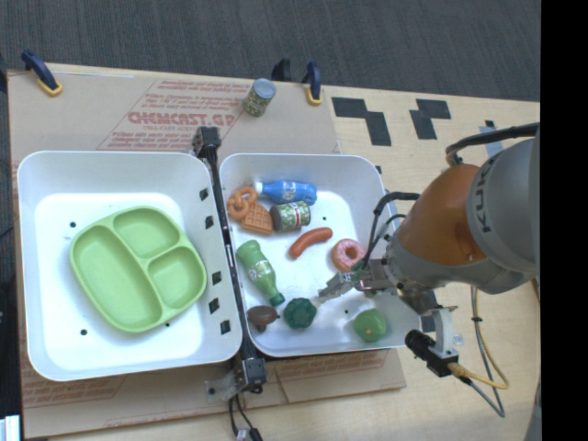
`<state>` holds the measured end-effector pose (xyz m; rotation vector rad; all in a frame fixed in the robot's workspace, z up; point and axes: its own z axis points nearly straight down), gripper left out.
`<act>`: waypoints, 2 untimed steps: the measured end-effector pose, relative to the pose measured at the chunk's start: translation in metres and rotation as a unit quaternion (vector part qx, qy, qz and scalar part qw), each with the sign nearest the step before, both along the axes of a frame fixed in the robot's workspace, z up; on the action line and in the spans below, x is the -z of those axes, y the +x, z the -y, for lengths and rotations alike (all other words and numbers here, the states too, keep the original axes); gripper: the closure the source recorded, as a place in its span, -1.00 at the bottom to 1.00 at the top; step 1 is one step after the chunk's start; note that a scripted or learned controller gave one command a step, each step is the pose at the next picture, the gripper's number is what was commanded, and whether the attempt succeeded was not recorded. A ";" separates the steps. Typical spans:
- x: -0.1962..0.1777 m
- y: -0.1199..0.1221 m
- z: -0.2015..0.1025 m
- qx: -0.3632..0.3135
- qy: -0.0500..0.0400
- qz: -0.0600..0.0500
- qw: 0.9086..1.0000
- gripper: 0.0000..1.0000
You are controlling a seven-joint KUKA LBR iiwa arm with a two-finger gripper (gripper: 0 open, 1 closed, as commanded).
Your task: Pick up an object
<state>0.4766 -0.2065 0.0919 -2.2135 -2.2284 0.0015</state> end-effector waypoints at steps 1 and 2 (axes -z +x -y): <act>-0.010 0.001 0.000 -0.003 -0.001 0.000 1.000 1.00; -0.131 0.029 -0.010 0.000 0.000 0.002 1.000 1.00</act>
